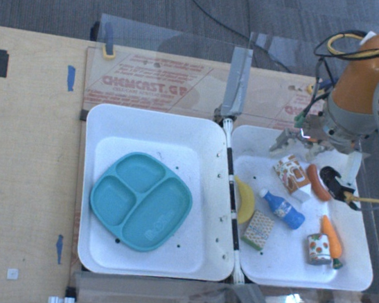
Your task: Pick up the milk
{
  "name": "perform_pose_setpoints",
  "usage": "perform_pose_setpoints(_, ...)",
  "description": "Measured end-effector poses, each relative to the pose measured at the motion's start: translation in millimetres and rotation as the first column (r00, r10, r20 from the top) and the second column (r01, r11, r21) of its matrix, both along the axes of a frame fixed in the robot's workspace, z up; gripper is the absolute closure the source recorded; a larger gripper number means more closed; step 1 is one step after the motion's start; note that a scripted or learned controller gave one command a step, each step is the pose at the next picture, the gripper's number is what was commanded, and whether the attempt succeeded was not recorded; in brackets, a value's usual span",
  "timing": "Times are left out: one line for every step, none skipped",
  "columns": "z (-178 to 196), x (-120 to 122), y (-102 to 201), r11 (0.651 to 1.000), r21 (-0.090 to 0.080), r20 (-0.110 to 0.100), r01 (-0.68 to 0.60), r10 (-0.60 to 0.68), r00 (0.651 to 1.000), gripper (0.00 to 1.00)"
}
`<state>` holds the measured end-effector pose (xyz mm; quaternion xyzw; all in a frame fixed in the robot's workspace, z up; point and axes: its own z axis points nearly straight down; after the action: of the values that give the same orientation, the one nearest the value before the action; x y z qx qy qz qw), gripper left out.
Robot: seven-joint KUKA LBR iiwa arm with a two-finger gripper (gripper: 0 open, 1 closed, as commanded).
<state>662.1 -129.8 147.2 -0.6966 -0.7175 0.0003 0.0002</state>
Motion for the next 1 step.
perform_pose_setpoints(-51.3, -17.6, -6.5, 0.997, -0.001, 0.006, -0.072, 0.072, 0.997, 0.00)
